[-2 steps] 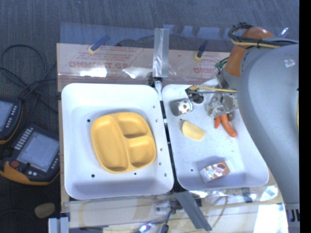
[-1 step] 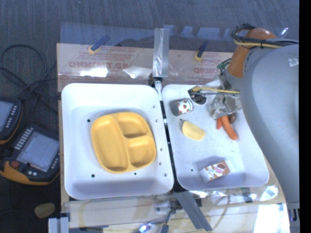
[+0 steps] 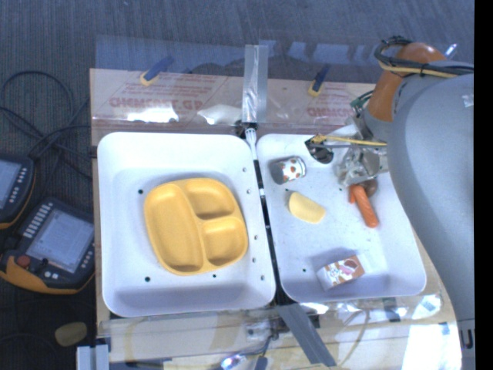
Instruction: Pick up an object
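The left bin (image 3: 108,206) carries a yellow divided tray (image 3: 196,223) lying flat near its middle, untouched; the right bin (image 3: 408,284) holds the loose things. Going rightward there, a small round can (image 3: 289,169) sits near the bin's far left corner; a pale yellow wedge (image 3: 306,207) lies just in front of it; a small brown-and-white carton (image 3: 341,271) rests toward the near edge; an orange carrot (image 3: 364,206) lies toward the right wall. The gripper (image 3: 356,168) is low in the far right part of this bin, right at the carrot's upper end; whether it is spread or pinching, I cannot tell. Nothing appears lifted; every object seems to rest on a bin floor; so the pick looks not yet done. The carrot seems the likely target, with grasp and lift left.
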Controlling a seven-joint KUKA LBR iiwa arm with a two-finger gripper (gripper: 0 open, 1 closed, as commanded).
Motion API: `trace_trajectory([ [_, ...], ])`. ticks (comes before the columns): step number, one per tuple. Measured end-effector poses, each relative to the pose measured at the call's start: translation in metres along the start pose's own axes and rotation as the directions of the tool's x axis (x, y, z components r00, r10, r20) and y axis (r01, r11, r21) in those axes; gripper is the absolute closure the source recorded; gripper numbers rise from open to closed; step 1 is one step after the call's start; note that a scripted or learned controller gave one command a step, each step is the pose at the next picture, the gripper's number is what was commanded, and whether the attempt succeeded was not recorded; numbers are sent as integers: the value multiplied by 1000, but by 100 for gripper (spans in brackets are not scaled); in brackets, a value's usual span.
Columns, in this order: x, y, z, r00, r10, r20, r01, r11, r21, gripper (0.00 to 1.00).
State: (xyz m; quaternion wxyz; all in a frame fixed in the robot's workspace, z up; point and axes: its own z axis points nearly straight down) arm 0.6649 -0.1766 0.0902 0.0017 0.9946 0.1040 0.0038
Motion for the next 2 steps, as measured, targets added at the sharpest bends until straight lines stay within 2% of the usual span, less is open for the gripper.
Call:
trace_trajectory([
  [2, -2, 13, 0, 1000, -1, 2, 1, 1000, 0, 100],
])
